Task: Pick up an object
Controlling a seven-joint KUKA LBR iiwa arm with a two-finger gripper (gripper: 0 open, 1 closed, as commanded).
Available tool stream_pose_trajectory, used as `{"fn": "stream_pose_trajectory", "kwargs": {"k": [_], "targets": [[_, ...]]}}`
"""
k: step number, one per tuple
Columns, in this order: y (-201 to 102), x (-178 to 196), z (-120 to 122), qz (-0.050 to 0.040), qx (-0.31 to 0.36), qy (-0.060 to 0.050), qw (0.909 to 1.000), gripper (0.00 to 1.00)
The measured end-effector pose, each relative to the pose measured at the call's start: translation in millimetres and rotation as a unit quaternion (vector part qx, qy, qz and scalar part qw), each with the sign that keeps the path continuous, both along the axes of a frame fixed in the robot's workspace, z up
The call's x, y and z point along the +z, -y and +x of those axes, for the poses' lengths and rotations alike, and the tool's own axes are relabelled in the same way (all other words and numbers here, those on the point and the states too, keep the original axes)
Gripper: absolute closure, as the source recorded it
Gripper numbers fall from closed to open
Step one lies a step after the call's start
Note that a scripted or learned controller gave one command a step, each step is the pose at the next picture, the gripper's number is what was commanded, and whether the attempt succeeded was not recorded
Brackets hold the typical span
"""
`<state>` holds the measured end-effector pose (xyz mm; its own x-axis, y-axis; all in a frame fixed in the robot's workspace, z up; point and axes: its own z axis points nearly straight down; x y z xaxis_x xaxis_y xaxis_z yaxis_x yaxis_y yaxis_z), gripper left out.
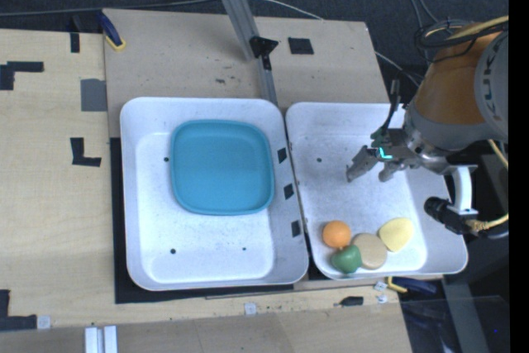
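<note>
- Orange ball (335,233), green ball (346,259), tan piece (371,251) and yellow piece (397,233) are lying bunched in the near corner of the right bin (331,136), touching one another.
- Pincer (373,169) is hanging over bare bin floor, fingers spread and grasping nothing.
- Cluster is sitting nearer the camera than the pincer — apart from it, slightly toward the arm's side.
- Risk: the pieces are crowding each other and the bin wall, so descending fingers are likely to land on a neighbour or the rim and push the target aside.
- Risk: the rounded shapes are liable to roll out of a closing grip.
- Blue plate (221,166) is occupying the left bin (149,252) on the worktop (50,202).
</note>
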<state>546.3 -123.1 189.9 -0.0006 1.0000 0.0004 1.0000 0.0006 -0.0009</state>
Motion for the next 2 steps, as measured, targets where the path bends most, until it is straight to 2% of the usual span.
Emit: {"fn": "stream_pose_trajectory", "kwargs": {"k": [1,2], "targets": [[0,0,0,0.0000,0.000,0.000,1.0000,0.00],[4,-41,-1,-0.0002,0.000,0.000,1.0000,0.00]]}}
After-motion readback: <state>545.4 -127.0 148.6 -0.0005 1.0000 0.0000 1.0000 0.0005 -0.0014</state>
